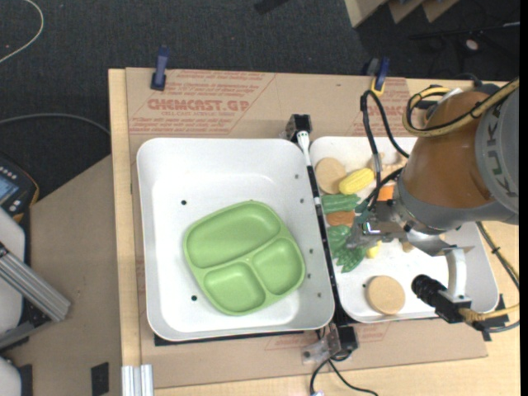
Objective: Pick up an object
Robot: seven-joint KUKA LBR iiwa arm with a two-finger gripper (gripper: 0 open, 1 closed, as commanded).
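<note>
Dark carpet floor with loose cables, bench topped by printed cardboard sheet (206,101) held by blue clamps, left bin (165,221) holding green divided plate (243,256), right bin (363,304) holding toy food, gripper (369,225) low over green leafy toy (346,250), finger state cannot be told.
</note>
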